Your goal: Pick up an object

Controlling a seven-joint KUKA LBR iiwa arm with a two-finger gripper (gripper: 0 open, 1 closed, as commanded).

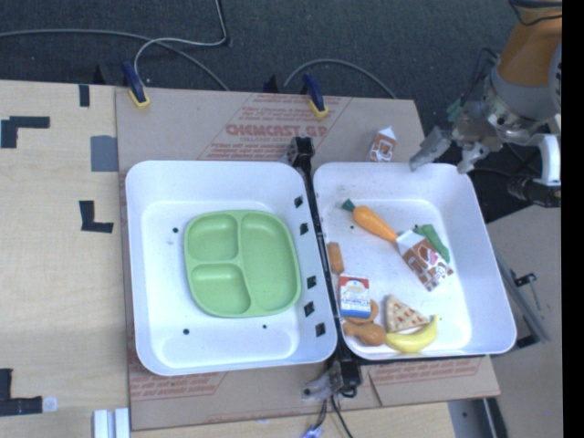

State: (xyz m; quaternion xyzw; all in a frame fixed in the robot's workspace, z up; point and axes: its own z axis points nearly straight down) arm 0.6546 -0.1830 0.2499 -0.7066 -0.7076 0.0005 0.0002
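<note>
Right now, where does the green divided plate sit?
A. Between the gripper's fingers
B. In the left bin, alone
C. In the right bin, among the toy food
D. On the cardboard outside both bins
B: the green divided plate lies flat in the left bin, while the carrot and banana lie in the right bin.

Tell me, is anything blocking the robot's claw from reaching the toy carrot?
Nothing visible does. The gripper hangs open above the right bin's far rim, and the carrot lies uncovered below it, with bare bin floor between.
</note>
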